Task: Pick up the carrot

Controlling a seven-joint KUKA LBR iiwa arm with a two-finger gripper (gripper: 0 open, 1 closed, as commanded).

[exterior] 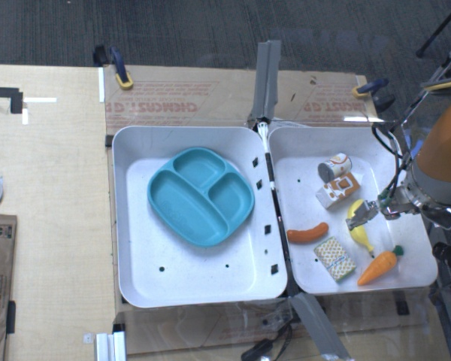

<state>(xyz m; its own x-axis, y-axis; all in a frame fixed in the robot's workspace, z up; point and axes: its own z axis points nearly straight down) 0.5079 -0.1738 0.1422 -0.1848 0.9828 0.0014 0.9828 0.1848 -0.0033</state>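
Two white bins [128, 201] sit side by side on the wooden bench. Over the right one hangs the gripper [370, 210], though I cannot tell how it is set. Just beneath it lies a banana [359, 230]; the carrot [379, 267] rests slightly farther toward the bin's near corner, untouched.

The arm [440, 153] is running off the right edge, its gripper [367, 210] is lying over the banana [360, 234] and hiding its upper end, and the small carton's [338, 191] print is staying too small to read.
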